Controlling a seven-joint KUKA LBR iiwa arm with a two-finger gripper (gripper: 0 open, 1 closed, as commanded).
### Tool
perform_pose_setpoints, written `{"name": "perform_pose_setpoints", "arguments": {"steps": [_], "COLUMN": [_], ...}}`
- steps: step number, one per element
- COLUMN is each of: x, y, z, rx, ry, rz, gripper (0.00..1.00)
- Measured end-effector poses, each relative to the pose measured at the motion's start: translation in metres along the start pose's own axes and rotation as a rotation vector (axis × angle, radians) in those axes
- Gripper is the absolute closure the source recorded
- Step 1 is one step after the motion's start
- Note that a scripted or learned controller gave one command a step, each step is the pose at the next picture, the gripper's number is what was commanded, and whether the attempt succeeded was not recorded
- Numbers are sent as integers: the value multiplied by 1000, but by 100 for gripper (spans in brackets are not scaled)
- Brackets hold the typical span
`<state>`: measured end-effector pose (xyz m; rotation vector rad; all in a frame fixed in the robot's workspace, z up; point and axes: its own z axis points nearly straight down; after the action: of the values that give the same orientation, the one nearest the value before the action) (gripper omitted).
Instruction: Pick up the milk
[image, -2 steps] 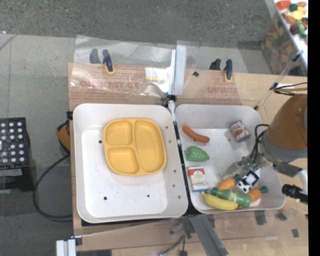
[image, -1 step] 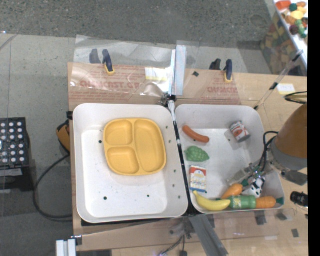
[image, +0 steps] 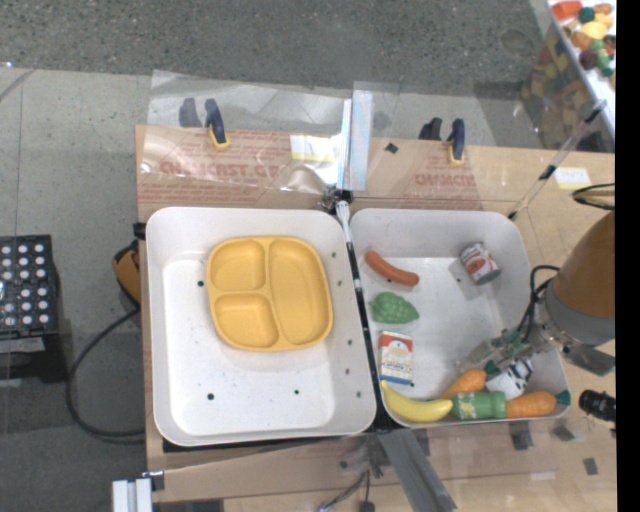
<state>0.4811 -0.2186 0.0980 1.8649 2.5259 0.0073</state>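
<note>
Milk: the carton (image: 397, 358) lies flat, left of your gripper (image: 508, 362).
Gripper state: you cannot tell.
Approach: come over the carrot (image: 466, 382), clear the banana (image: 418, 405).

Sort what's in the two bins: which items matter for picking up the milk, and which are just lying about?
Belongs to the job:
milk carton, in the right bin
gripper, low in that bin's right corner

Lying about:
yellow divided plate in the left bin
sausage
green leafy piece
can
banana
green bottle
two carrots
</note>
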Motion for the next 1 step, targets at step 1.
{"name": "perform_pose_setpoints", "arguments": {"steps": [1], "x": [-2], "y": [-2], "z": [-3], "rx": [5], "ry": [-4], "rz": [-152], "gripper": [0]}}
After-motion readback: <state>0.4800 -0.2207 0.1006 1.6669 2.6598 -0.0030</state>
